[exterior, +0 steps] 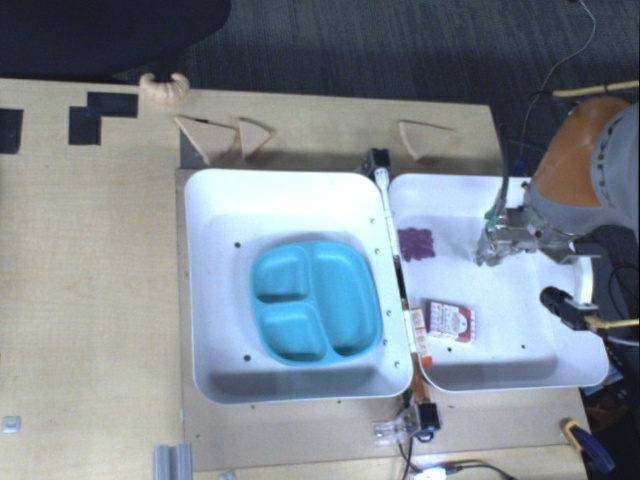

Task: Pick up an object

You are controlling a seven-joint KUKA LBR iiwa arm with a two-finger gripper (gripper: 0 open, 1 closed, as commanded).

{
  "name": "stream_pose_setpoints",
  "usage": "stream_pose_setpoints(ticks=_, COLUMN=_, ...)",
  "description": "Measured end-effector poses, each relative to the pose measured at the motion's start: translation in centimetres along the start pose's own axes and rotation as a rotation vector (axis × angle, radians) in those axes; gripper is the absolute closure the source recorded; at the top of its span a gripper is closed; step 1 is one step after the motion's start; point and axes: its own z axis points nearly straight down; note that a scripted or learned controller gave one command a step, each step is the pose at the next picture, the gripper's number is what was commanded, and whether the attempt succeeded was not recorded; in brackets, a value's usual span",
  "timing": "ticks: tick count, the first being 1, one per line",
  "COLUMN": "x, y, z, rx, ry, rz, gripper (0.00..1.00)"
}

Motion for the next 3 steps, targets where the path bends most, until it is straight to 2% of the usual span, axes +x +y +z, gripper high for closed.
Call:
stream_pose_setpoints(ticks=1, x=3.5, y=-6.2, z=-7.2, rx=-0.001, ry=0.001, rz=-0.001, gripper=1.0)
stream_pose_setpoints(ticks=2, x=-5.1, y=-10.5, z=-6.5, rx=0.0, ry=0.0, rz=0.001, gripper=1.0)
stream_pose_setpoints(ticks=3, x=1.1, y=-9.6, z=-12.2, rx=-0.002, ry=0.001, rz=-0.002, gripper=1.0)
